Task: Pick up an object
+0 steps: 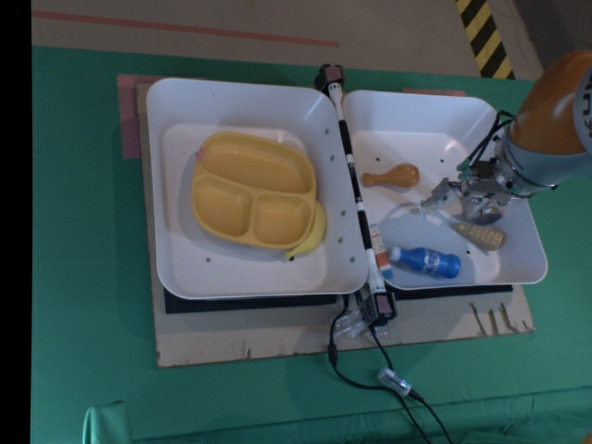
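Gripper (450, 197) low in the right bin (527, 257), finger spread not clear enough to tell, ice-cream cone (481, 236) just beside it, blue bottle (427, 262) near, drumstick (391, 176) apart, yellow tray (250, 192) and banana (313, 234) in the left bin (176, 276).

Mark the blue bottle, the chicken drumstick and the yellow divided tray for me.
blue bottle (427, 262): camera view, middle of its blue body.
chicken drumstick (400, 175): camera view, its thick meaty end.
yellow divided tray (242, 167): camera view, floor of its large upper compartment.
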Tool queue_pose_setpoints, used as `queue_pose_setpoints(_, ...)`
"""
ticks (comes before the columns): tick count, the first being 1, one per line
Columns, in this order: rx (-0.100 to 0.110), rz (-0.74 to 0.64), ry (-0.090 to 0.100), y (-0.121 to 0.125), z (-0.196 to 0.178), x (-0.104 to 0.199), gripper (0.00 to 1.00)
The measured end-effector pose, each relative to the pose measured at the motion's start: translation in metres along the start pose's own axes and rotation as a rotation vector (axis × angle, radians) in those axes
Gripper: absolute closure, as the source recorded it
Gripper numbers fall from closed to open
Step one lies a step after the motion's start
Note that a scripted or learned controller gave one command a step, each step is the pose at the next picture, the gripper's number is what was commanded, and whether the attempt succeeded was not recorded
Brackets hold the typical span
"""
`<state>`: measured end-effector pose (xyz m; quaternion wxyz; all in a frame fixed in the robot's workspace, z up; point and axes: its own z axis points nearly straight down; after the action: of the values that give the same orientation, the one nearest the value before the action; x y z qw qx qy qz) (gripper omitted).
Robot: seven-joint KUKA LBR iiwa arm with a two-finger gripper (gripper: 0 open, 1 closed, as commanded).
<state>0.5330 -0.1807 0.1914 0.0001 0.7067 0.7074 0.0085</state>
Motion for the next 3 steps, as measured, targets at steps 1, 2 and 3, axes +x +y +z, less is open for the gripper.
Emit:
queue_pose_setpoints(1, -0.003, 0.000, 0.000, 0.001, 0.000, 0.000, 0.00)
queue_pose_setpoints(2, -0.005, -0.003, -0.001, 0.065, 0.002, 0.002, 0.00)
queue_pose_setpoints(3, -0.003, -0.003, -0.002, 0.144, 0.005, 0.002, 0.00)
